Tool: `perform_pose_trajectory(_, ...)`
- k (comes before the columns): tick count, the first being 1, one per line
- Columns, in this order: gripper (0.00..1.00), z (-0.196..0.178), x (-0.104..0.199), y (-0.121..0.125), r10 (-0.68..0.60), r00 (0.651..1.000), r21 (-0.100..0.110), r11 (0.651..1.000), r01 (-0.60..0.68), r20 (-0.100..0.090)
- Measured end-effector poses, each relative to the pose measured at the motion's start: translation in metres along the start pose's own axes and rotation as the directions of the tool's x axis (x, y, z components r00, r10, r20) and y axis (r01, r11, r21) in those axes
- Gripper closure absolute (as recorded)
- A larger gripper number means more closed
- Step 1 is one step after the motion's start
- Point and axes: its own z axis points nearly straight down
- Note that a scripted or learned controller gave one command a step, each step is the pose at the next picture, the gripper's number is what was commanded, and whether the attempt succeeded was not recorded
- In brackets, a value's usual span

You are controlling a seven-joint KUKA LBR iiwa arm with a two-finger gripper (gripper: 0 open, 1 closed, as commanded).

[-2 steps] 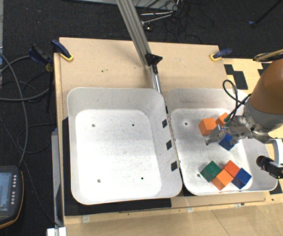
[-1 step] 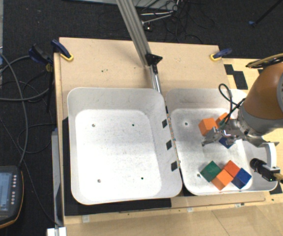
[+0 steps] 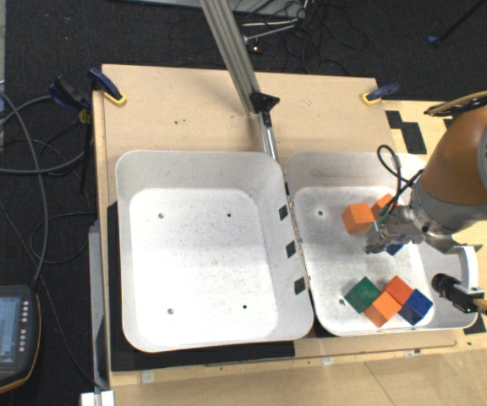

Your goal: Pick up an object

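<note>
My claw (image 3: 385, 242) is hovering by a matte orange cube (image 3: 358, 217) at ten o'clock; its state is unclear; speckled white bin (image 3: 328, 315) is resting on the pale wooden desk (image 3: 184, 108).

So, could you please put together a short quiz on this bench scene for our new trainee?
1. True or false: all the blocks lie in the right bin.
2. Multiple choice: which block sits closest to the end effector? A) the green block B) the lone orange block C) the blue block
3. Fill in: in the cluster near the right bin's front edge, the orange block lies between the green block and the ____ block.

Key
1. True; the left bin holds none.
2. B
3. blue
</note>
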Motion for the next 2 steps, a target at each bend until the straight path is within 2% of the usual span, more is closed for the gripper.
perform_pose_trajectory(2,1.0,-0.111,0.002,0.009,-0.004,1.0,-0.003,1.0,0.004,0.001)
